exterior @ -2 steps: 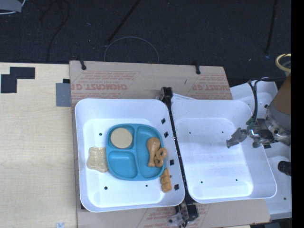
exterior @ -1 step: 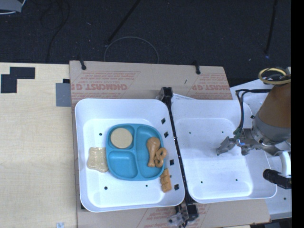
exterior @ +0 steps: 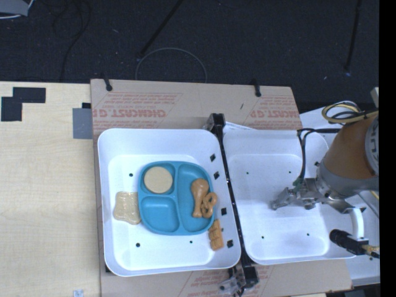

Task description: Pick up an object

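1. The right bin (exterior: 272, 240) has a bare white floor; the gripper (exterior: 279, 202) hangs over its middle with open room on every side
2. The left bin (exterior: 124, 144) is crowded: a blue tray (exterior: 162, 218) fills its centre, leaving free floor mainly along the far wall
3. A pale biscuit (exterior: 127, 207) blocks the gap left of the tray
4. A brown snack piece (exterior: 216, 235) sits between the tray and the black divider (exterior: 224, 178), narrowing that passage

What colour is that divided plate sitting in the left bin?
Blue. The divided plate shows clearly in the camera view, lying in the left bin with tan food pieces on it.
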`<state>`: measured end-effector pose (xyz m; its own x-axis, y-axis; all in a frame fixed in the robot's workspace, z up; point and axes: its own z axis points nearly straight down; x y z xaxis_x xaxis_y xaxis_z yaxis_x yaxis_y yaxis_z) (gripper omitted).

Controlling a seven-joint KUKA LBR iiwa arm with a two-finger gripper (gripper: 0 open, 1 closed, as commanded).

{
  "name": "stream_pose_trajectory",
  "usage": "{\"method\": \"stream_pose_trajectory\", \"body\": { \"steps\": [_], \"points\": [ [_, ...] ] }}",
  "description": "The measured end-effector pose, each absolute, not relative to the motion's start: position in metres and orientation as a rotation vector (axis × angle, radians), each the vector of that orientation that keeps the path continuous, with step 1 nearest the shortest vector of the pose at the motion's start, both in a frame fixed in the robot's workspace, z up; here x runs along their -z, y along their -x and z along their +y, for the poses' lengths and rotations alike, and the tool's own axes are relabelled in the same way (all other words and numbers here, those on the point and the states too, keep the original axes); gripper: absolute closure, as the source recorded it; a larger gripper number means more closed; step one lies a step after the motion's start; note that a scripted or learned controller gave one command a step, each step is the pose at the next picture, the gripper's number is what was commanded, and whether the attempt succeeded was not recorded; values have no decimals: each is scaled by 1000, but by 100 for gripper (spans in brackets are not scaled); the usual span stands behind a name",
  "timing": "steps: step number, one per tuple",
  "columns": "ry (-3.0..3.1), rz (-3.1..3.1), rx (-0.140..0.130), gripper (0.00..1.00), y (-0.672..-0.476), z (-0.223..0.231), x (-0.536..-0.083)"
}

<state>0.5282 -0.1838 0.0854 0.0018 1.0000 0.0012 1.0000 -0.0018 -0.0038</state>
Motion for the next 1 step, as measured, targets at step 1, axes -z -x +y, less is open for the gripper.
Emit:
{"method": "stream_pose_trajectory", "body": {
  "steps": [1],
  "points": [
    [2226,-2214,-1,100,-529,-185,-99]
  ]
}}
